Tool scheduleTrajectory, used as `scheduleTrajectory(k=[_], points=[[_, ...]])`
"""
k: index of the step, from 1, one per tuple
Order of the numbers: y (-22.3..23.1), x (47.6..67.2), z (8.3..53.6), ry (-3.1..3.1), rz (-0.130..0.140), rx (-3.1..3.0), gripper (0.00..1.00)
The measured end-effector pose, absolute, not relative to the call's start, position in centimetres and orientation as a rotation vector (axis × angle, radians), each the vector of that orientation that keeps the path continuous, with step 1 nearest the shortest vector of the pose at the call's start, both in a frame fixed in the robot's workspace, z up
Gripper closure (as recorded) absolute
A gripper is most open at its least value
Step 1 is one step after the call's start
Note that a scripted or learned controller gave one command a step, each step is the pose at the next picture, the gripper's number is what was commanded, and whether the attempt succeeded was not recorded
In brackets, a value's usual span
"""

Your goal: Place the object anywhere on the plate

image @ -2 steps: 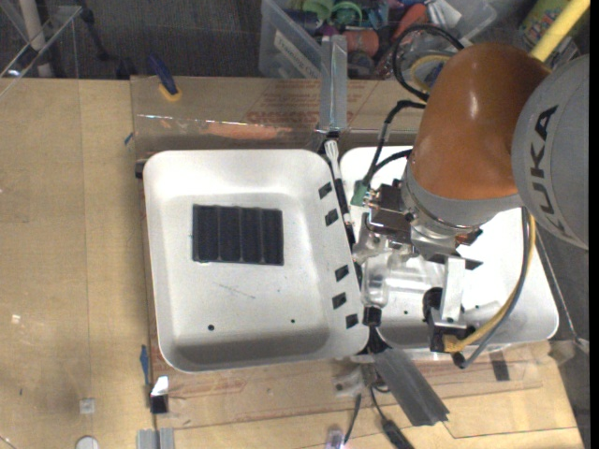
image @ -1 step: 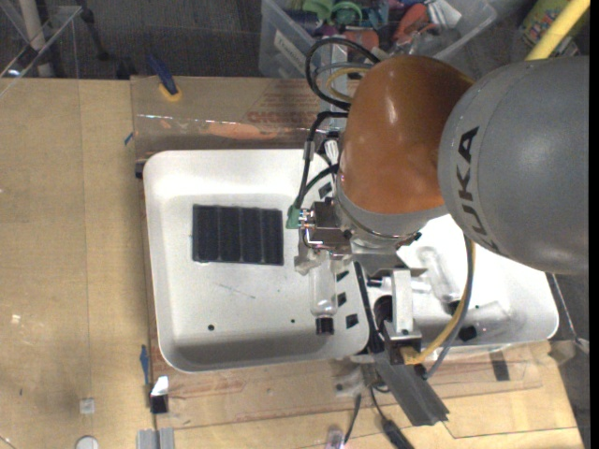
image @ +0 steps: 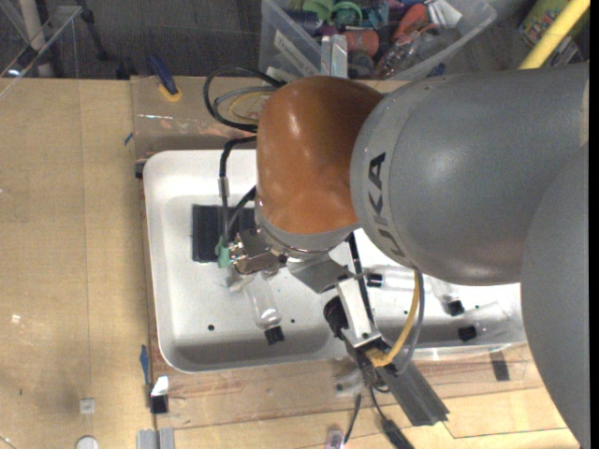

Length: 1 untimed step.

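1. While the grey arm (image: pixel 468 166) reaches in from the right and covers much of the view, its orange band (image: pixel 304 152) sits over the middle of the left white bin (image: pixel 178 340).
2. Just below the band, the gripper (image: pixel 260 293) hangs low over the bin floor, pointing toward the near edge.
3. Whether the gripper is open or closed cannot be told from this angle, and nothing can be made out in its hold.
4. A dark, flat rectangular shape (image: pixel 206 232) lies on the bin floor just left of the gripper; what it is cannot be told, nor whether it is the object of the task.
5. A small green bit (image: pixel 225 256) shows beside the gripper's metal body, at the lower edge of that dark shape.
6. A yellow cable (image: pixel 413 321) loops down from the wrist toward the bin's near rim.
7. Part of the right bin (image: pixel 487 299) shows under the arm.
8. Both bins rest on a wooden bench (image: pixel 65 251).
9. Behind the bins a black cable (image: pixel 234 96) lies coiled, and a clear tub (image: pixel 281 26) of colourful items stands further back.
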<state>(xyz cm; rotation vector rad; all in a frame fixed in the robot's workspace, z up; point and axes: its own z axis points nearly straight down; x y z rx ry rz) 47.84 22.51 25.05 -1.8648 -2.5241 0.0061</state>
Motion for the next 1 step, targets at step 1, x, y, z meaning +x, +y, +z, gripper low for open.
scheduleTrajectory(k=[1], points=[[21.53, 47.94, 25.24, -2.170, 0.002, -2.272, 1.00]])
